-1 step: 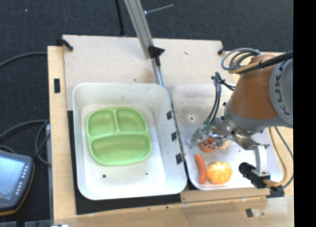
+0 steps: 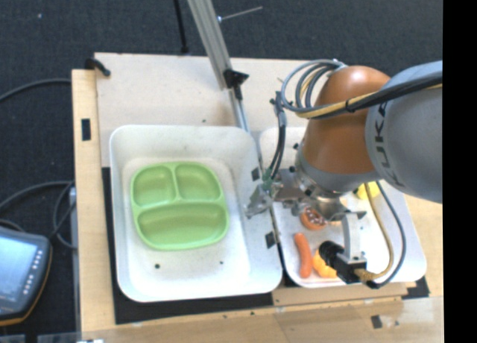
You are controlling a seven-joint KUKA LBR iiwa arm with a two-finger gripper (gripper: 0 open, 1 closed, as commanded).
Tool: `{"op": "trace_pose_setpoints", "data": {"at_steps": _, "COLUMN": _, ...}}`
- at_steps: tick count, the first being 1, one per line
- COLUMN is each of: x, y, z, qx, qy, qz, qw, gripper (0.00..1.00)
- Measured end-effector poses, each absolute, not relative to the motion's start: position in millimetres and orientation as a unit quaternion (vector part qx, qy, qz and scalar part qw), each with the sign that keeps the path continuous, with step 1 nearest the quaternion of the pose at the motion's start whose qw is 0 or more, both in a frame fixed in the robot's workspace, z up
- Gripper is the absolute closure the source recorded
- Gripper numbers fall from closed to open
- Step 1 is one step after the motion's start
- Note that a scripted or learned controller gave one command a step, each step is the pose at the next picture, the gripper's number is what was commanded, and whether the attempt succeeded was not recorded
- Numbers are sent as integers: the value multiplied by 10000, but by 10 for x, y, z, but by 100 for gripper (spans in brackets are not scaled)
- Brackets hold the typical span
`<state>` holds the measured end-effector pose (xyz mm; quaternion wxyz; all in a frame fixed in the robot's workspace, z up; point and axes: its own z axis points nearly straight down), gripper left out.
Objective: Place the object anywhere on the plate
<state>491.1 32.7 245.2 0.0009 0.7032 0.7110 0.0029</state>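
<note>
Two white bins share the counter: the green plate waits bare in the left bin at nine o'clock, while the gripper hovers over the right bin's orange carrot at five o'clock, its grip impossible to tell.

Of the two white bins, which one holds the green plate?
The left white bin holds the green three-compartment plate. The right white bin, under the arm, instead contains an orange carrot-shaped toy.
</note>
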Motion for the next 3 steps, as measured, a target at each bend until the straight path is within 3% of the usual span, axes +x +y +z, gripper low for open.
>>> {"op": "trace_pose_setpoints", "data": {"at_steps": 1, "x": 5388, "y": -381, "z": 1983, "qx": 7093, "qy": 7049, "qz": -19, "qw": 12, "gripper": 0}}
{"op": "trace_pose_setpoints", "data": {"at_steps": 2, "x": 5284, "y": -460, "z": 2010, "qx": 7078, "qy": 7064, "qz": -5, "qw": 7, "gripper": 0}}
{"op": "trace_pose_setpoints", "data": {"at_steps": 3, "x": 5336, "y": -452, "z": 2007, "qx": 7069, "qy": 7073, "qz": 1, "qw": 4, "gripper": 0}}
